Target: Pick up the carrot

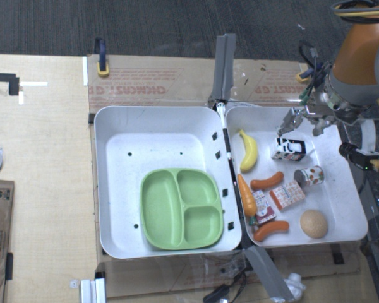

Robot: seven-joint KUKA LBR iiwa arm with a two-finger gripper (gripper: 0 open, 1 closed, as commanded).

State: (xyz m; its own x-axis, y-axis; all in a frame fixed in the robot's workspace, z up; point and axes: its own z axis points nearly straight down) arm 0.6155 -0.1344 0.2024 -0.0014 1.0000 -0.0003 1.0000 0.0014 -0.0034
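**Two bins, carrot lying against the left wall of the right one**

Two white bins sit side by side on the bench. From where I stand, the left bin holds a green divided plate toward its near side. The right bin carries all the small things. The carrot lies along that bin's left wall, just below the banana, its thicker orange end pointing toward the near edge. Beside it to the right lie a sausage and a small red-and-white packet; a second sausage rests nearer the front, with a tan, egg-like ball off to its right. A small can lies on its side near the middle, and a black-and-white toy cow stands behind it.

The arm reaches in from the right, orange band high at the corner. Its gripper hangs over the far right part of the bin, just above the cow and well apart from the carrot. Its fingers look spread, with nothing between them.
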